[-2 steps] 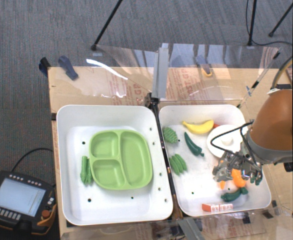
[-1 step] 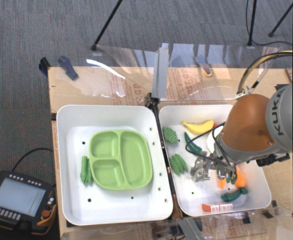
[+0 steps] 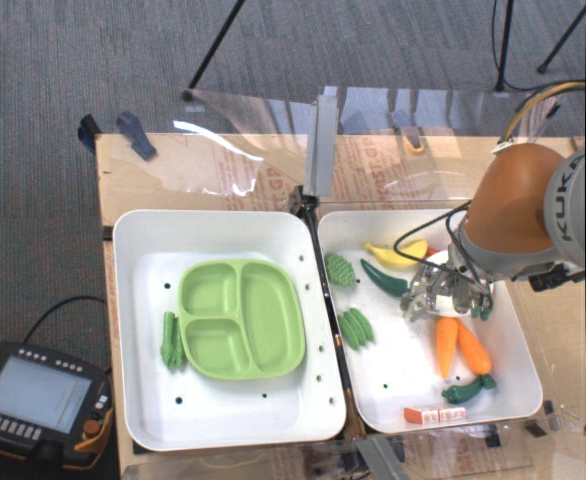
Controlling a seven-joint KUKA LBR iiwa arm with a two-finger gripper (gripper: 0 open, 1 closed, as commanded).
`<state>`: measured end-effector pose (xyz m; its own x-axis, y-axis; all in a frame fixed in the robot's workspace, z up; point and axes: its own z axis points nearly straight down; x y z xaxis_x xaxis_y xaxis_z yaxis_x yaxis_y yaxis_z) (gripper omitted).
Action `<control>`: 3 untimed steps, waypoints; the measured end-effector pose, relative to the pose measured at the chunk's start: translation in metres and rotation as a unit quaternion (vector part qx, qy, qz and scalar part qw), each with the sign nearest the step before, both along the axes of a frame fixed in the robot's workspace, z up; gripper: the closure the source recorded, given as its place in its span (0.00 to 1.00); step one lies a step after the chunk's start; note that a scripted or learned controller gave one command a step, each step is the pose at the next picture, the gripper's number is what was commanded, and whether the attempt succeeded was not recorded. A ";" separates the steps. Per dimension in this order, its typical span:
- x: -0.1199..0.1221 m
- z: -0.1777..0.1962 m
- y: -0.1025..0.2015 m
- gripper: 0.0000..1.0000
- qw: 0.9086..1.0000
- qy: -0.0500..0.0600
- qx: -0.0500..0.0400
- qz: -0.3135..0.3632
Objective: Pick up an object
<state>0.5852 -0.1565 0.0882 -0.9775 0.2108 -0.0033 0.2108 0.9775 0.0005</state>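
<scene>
Overhead view of a table (image 3: 203, 168) bearing two shallow white plastic bins. The left bin (image 3: 133, 268) holds a light-green, three-compartment plate (image 3: 241, 318) with rounded corners; a ribbed green pea pod (image 3: 172, 340) lies just beside the plate at its 9 o'clock. In the right bin (image 3: 518, 368), the metallic hand (image 3: 441, 298) sits low near centre; whether it is released or clenched cannot be told. Two smooth orange carrots (image 3: 458, 346) with green tops lie at the hand's 5 o'clock, a curved yellow banana (image 3: 393, 255) and a dark green pepper (image 3: 383, 276) at its 10 o'clock. Two textured green leafy pieces (image 3: 356, 326) rest by the bin's 9 o'clock wall. A small red-and-white packet (image 3: 433, 415) lies at the 6 o'clock edge.
</scene>
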 end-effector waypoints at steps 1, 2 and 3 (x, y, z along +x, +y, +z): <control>0.000 0.000 0.001 0.00 1.000 0.001 0.001 0.001; -0.069 -0.002 -0.001 0.00 1.000 0.003 0.001 0.015; -0.068 0.008 0.001 1.00 1.000 0.002 0.001 0.017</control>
